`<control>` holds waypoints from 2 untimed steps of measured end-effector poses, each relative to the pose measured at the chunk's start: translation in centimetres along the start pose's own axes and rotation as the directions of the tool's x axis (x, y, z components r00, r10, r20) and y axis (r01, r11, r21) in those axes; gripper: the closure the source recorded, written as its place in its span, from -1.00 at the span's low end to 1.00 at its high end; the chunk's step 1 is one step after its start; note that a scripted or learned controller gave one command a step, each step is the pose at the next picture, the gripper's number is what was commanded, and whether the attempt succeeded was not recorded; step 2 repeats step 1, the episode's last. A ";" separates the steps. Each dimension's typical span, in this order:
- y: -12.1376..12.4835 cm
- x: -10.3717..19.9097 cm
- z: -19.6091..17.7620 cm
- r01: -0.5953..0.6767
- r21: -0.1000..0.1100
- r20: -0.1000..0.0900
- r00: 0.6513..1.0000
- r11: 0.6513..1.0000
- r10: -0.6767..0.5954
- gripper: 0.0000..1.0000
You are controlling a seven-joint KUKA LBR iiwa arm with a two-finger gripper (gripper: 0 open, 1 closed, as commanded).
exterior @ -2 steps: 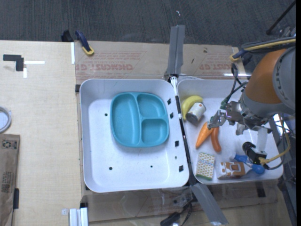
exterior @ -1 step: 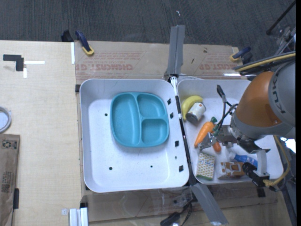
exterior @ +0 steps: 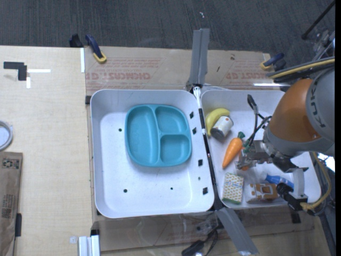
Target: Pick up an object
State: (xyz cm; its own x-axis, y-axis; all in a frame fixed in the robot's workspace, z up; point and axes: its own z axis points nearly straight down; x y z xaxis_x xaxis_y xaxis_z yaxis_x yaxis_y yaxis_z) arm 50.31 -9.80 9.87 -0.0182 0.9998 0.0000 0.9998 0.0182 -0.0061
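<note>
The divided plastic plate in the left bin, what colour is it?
Turquoise blue, plain all over; the divided plastic plate shows clearly in the camera view.

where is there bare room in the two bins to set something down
The left bin has bare floor in front of the blue divided plate and a strip along its left wall. The right bin is crowded: banana, carrot, packets and the gripper fill most of it.

Right white bin (exterior: 234, 93) holds the candidate objects. Orange plastic carrot with green top (exterior: 232, 150) lies tilted, tip toward the near edge. Yellow banana (exterior: 214, 116) lies at the far left, touching a small white can (exterior: 223, 126). Pale patterned packet (exterior: 233, 188) lies near the front wall, beside a brown-and-white box (exterior: 261, 192); blue item (exterior: 279, 180) just beyond.
</note>
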 end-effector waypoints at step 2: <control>3.4 7.2 -9.2 -0.099 -0.003 0.001 0.995 0.995 0.099 1.00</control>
